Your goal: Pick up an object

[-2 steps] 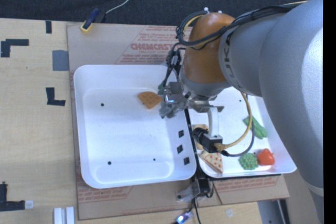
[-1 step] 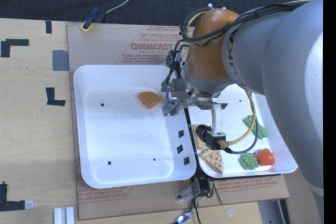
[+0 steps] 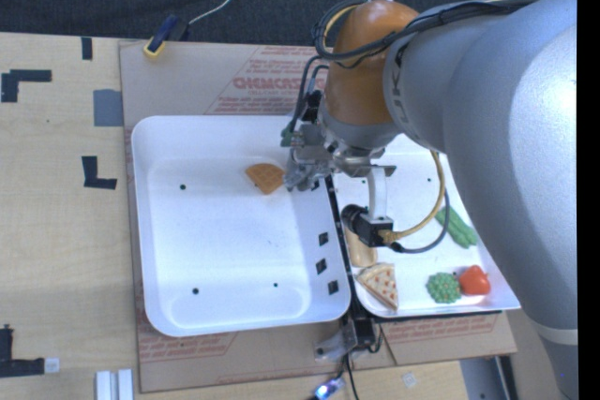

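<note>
1. Two shallow white bins sat side by side on a sheet of cardboard (image 3: 234,89) on the bench.
2. The left bin (image 3: 178,295) held a single orange-brown piece (image 3: 265,177), lying near its upper right corner, close to the wall shared with the other bin.
3. The right bin (image 3: 502,300) held a triangular sandwich-like wedge (image 3: 381,284) at its lower left, a green broccoli-like piece (image 3: 443,287) touching a red piece (image 3: 474,280) near the lower right, and a green pod-like piece (image 3: 458,227) by the right wall.
4. The gripper (image 3: 302,171) hung over the shared wall, just beside the orange-brown piece on its right; whether it touched the piece could not be told.
5. How the tool was set could not be made out.
</note>
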